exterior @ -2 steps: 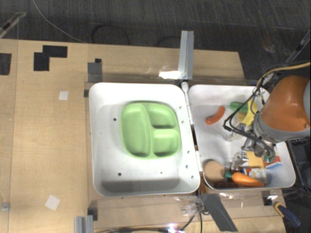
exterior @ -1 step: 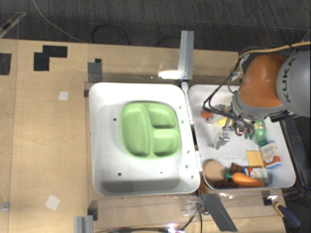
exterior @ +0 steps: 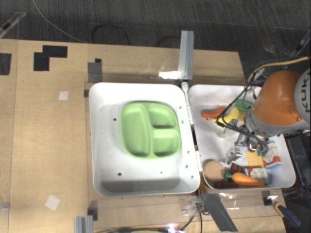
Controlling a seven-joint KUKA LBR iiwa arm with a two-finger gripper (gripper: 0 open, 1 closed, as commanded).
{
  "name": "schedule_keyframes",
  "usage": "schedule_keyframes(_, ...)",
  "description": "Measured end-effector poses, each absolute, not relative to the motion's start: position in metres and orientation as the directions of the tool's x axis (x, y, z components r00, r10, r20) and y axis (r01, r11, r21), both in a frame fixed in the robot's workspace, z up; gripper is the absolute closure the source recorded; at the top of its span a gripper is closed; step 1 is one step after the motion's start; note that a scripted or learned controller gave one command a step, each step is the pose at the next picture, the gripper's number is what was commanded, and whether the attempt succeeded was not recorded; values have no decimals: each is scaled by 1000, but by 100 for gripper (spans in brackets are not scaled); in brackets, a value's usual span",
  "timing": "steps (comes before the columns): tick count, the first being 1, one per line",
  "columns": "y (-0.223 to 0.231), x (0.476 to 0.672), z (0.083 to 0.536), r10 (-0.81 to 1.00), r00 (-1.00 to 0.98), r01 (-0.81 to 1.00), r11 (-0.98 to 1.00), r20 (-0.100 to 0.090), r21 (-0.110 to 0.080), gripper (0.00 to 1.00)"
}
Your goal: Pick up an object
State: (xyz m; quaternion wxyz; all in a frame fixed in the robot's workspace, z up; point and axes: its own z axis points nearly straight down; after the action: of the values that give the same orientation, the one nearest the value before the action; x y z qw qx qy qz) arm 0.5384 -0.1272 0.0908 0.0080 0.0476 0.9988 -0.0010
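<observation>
Right white bin (exterior: 212,98), carrot (exterior: 247,180) lengthwise left-right, tip seemingly right, gripper (exterior: 241,148) above.

Partial letters "KU" on the grey arm (exterior: 305,98).

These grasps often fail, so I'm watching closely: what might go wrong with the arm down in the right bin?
The gripper hangs over a tight pile in the right bin: carrot, round tan piece, yellow card. It may pinch two at once, or nudge items against the wall.
</observation>
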Motion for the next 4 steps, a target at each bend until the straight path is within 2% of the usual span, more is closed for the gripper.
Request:
schedule_keyframes(1, -124, 496, 91, 45, -999, 45, 999, -22, -3, 0)
schedule_keyframes(2, -171, 493, 91, -103, -994, -103, 995, -21, -6, 0)
schedule_keyframes(3, -119, 558, 91, -157, -987, -157, 988, -19, -3, 0)
schedule_keyframes(4, -131, 655, 88, -19, -1000, -19, 1000, 5, 2, 0)
